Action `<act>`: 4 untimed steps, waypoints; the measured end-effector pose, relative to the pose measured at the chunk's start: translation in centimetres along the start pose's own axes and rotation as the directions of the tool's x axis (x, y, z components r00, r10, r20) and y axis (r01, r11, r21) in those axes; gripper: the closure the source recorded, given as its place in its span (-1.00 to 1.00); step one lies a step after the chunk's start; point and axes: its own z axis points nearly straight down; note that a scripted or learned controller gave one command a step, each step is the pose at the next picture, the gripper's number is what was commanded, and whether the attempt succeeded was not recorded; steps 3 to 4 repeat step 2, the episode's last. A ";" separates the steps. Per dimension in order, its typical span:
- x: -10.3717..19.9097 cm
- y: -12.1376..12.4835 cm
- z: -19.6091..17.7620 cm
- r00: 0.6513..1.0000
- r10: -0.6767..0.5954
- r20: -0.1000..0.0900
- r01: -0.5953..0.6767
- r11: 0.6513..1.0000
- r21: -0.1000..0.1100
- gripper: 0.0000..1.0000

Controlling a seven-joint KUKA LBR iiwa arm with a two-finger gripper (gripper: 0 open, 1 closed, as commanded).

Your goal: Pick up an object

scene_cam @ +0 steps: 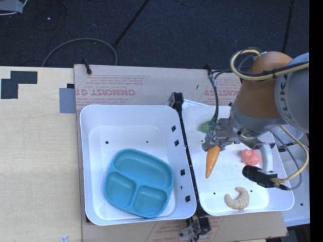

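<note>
An orange carrot (212, 161) sits in the right bin (282, 204), pointing toward the front, with its thick end right at my gripper (214, 141). The gripper hangs over the bin's left half, under the grey wrist with its orange band. Whether it grips the carrot is not visible. A pink lump (250, 157) lies just right of the carrot. A beige curled shrimp-like piece (238, 199) lies near the front wall. A small green thing (205, 127) peeks out behind the gripper, partly hidden.
The left bin (96, 135) holds a blue divided plate (138, 182) in its front half. A black divider rail (182, 155) runs between the two bins. The arm's bulk covers the right bin's back right part.
</note>
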 end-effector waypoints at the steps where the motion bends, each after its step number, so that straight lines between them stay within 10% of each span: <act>1: 5.7 1.8 0.1 1.000 -0.001 -0.001 0.001 1.000 0.001 1.00; 2: 11.0 2.2 0.8 1.000 0.001 0.001 -0.001 1.000 0.002 1.00; 4: 11.0 2.2 0.8 1.000 0.001 0.001 -0.001 1.000 0.002 1.00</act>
